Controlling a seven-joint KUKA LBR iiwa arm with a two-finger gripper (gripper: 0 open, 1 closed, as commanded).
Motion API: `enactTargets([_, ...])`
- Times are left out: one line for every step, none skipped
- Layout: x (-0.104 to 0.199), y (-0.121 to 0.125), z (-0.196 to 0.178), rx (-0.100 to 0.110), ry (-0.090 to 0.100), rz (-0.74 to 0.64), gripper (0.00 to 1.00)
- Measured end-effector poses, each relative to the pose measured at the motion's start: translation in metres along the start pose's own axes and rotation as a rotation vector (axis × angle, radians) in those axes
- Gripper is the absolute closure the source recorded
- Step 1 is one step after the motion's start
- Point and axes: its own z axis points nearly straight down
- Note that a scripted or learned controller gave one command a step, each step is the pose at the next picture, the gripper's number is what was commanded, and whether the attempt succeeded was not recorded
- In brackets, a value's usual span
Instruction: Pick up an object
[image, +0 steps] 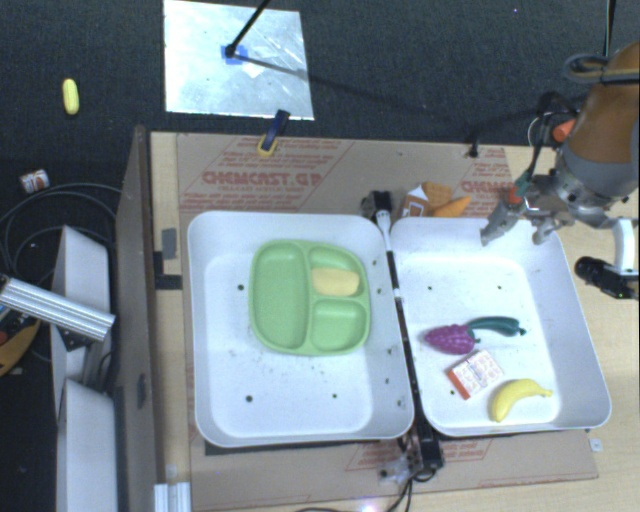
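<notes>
My gripper (517, 231) hovers over the far right corner of the right bin (560, 300), open with nothing between its fingers. Well below it in that bin lie a purple bunch of grapes (450, 338), a dark green vegetable (497, 325), a red and white packet (474, 373) and a yellow banana (517, 397). All of them sit in the bin's near half, apart from the gripper.
The left bin (225, 380) holds a green divided plate (300, 300) with a yellow piece (335, 281) in its top right compartment. An orange toy (440, 203) lies on the board behind the bins. A black clamp (380, 207) stands at the bins' shared far edge.
</notes>
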Motion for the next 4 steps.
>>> enactTargets([0.036,-0.051,0.11,0.012,0.004,0.002,0.0])
enactTargets([0.061,-0.076,0.121,0.005,0.002,0.0,0.0])
enactTargets([0.069,-0.093,0.132,-0.009,0.001,0.0,0.0])
enactTargets([0.068,-0.094,0.125,-0.003,0.0,0.002,1.0])
